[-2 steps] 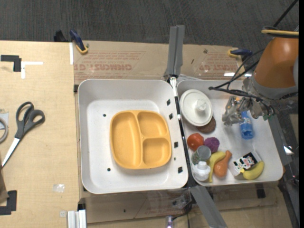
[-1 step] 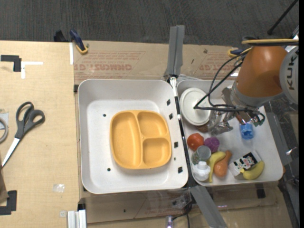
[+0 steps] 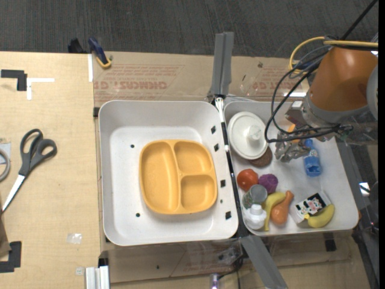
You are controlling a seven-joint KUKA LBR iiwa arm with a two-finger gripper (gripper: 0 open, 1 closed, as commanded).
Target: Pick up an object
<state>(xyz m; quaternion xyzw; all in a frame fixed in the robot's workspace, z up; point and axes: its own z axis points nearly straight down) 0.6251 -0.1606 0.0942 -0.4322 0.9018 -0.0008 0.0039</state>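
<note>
A: Orange is catching my eye first. What is sitting in the left bin (image 3: 111, 179)?

B: An orange divided plate (image 3: 178, 176) is lying flat near the middle of it, with three compartments showing, one long one on the left and two smaller ones on the right.

A: And the right bin (image 3: 346, 188)?

B: That one is holding the clutter. A white lidded dish (image 3: 248, 133) is sitting at its far left corner. Nearer the front, a red tomato (image 3: 246, 178) and a purple fruit (image 3: 268, 181) are lying side by side, with a grey cup (image 3: 257, 194) just in front of them. A small white bottle (image 3: 255, 215) is resting at the front edge, beside a yellow and orange gourd (image 3: 278, 206). A banana (image 3: 320, 217) is lying at the front right, touching a black and white toy (image 3: 310, 205).

A: Where is the arm (image 3: 340, 80) hanging?

B: It is reaching in from the right, over the far part of the right bin. The claw (image 3: 289, 151) is hovering low beside the white dish, with a blue bottle (image 3: 312, 163) lying just to its right.

A: Is the claw gripping anything?

B: I cannot tell; its tips are blurring into dark metal and cables.

A: Anything lying on the tabletop (image 3: 48, 221)?

B: Scissors (image 3: 29, 158) with black handles are lying well left of the bins.
</note>
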